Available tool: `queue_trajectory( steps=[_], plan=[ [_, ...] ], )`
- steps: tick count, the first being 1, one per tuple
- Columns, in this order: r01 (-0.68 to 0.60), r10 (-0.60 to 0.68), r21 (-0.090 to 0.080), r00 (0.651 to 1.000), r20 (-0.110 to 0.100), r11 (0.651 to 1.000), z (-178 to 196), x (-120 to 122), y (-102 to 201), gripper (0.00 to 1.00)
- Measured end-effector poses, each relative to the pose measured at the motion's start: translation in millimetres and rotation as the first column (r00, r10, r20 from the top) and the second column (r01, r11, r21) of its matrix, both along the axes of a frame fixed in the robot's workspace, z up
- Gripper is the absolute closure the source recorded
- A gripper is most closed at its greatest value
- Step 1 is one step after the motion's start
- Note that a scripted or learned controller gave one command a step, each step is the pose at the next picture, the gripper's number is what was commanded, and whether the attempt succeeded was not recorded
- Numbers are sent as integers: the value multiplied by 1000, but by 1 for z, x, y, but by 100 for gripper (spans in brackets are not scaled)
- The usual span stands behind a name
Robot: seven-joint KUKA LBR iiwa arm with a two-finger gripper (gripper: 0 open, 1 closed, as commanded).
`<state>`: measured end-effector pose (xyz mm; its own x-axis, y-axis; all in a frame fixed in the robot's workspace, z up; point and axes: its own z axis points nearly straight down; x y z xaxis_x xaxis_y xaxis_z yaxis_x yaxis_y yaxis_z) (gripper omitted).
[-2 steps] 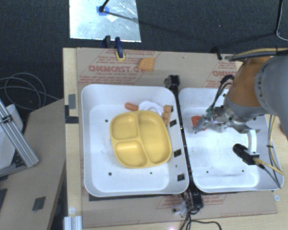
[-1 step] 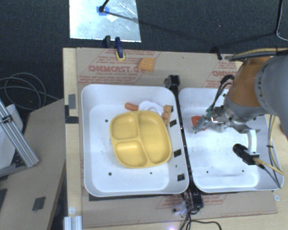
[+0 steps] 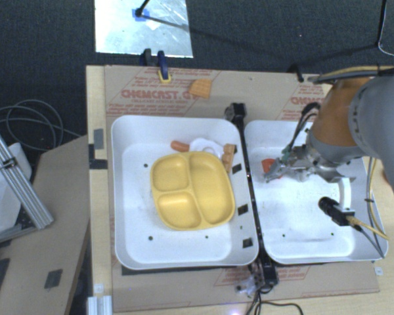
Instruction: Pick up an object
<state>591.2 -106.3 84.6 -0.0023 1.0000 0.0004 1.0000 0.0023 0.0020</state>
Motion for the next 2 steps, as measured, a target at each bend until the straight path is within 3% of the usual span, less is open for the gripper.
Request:
queue_trajectory(
  steps=[2],
  plan=[
    [-1,1,1,1000,1,1000,0,6,-4,0]
  ],
)
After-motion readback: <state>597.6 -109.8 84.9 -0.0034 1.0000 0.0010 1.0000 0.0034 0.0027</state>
